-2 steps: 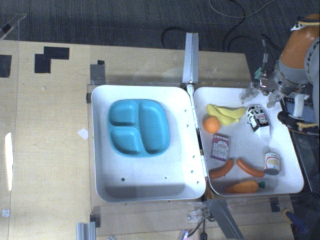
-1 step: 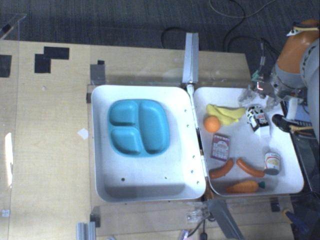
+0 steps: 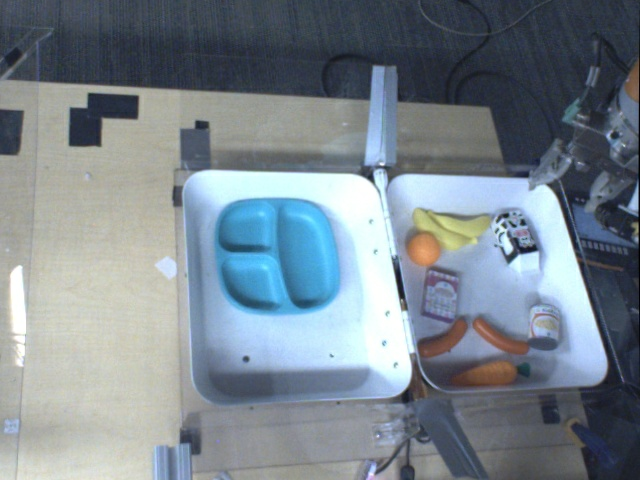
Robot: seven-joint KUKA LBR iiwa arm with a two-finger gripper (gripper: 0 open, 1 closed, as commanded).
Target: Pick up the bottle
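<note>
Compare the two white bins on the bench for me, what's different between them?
The left bin holds a single item, a blue divided plate, while the right bin holds many small ones: a banana, an orange, two sausages, a carrot, the bottle and more. The left bin looks wider and squarer than the right bin. Both are shallow, white and side by side.

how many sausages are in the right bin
2. One sausage lies near the bin's front left, the other sausage just right of it, beside the bottle.
</note>
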